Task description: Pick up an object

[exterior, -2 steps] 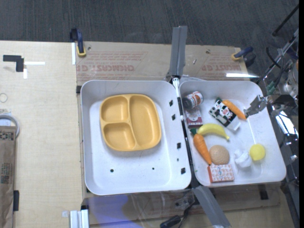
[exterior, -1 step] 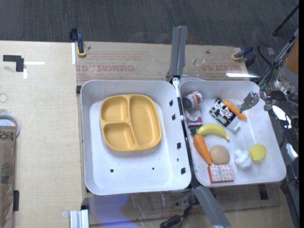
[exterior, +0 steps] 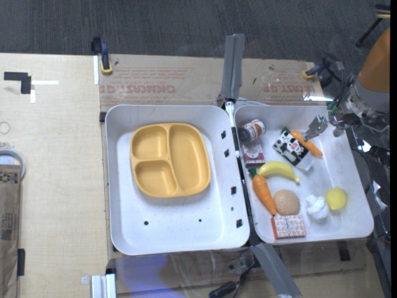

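Object for picking is not fixed by the task, and the candidates all lie in the right bin (exterior: pixel 363 194): a small can (exterior: pixel 253 130) at its far left, a black-and-white carton (exterior: pixel 289 147) towards the far middle, a small carrot (exterior: pixel 310 144) touching that carton's right side, a banana (exterior: pixel 279 170) in the centre, a larger carrot (exterior: pixel 264 194) near-left of it, a round bun (exterior: pixel 286 202), a red-and-white box (exterior: pixel 288 226) at the near edge, a crumpled white piece (exterior: pixel 317 206) and a lemon (exterior: pixel 336 198) to the right; the gripper (exterior: pixel 317 126) hangs over the far right part of this bin, just beside the small carrot, with nothing visibly between its fingers, and whether they stand apart or together I cannot tell; so I judge the pick not yet made, with descent, closing and lift all left to do. The left bin (exterior: pixel 124 210) holds a yellow divided plate (exterior: pixel 170 159); both bins rest on a pale wooden bench (exterior: pixel 49 160) with printed cardboard (exterior: pixel 161 79) at the far side; beyond it lies dark floor.
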Available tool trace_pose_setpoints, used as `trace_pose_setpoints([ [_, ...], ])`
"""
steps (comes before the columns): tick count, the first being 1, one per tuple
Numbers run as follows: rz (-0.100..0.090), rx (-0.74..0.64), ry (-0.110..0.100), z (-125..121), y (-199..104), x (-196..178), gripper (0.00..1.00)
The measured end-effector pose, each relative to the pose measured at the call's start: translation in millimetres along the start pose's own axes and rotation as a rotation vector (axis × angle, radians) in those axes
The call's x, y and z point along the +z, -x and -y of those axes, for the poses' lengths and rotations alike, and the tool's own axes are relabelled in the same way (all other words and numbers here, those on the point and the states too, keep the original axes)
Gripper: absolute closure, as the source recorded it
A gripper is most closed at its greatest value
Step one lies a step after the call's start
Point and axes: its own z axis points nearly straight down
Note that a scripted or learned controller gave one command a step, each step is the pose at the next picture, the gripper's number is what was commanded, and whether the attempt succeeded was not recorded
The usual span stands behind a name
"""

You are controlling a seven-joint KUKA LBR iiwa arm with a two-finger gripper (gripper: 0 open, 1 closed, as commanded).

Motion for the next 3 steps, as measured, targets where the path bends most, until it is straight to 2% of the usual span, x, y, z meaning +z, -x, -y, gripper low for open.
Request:
trace_pose_setpoints([
  [1,0.009,-0.283,0.02,-14.6,16.5,44.6,0.0],
  [2,-0.011,-0.485,-0.008,-34.2,18.7,66.3,0.0],
  [3,-0.015,-0.487,-0.008,-34.5,16.9,58.8,1.0],
])
